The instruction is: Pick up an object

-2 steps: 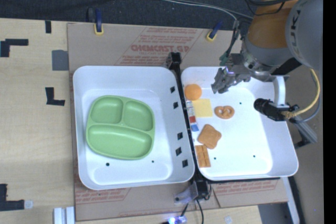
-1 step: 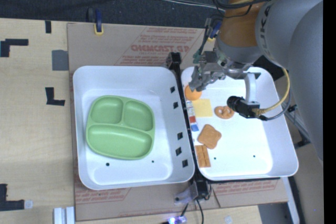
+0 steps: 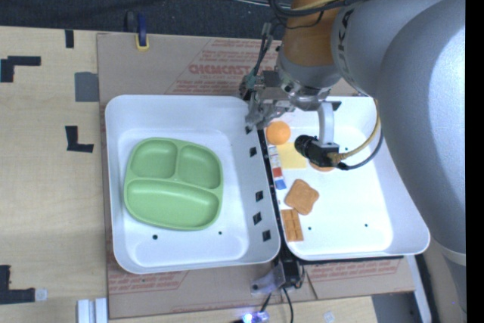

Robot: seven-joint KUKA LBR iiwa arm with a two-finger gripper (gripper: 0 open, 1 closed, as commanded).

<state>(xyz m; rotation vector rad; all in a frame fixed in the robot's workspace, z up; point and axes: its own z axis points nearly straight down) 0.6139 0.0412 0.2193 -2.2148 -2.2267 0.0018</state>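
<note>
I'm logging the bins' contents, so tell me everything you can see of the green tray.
The green divided plate is pale green, looks like smooth plastic, with rounded corners and three compartments: two small ones at the far side, one long one nearer the camera. It lies flat, right side up, in the left white bin, slightly rotated. Nothing rests in it; the gripper is apart from it.

Two shallow white bins sit side by side on the table. In the left bin [image 3: 121, 117] lies a green divided plastic plate [image 3: 173, 182], towards its left side. In the right bin [image 3: 393, 231], along its left wall: a small orange ball [image 3: 279, 133] farthest back, a tan toast-shaped piece [image 3: 302, 197] in front of it, an orange ridged block [image 3: 293, 225] nearest.
</note>
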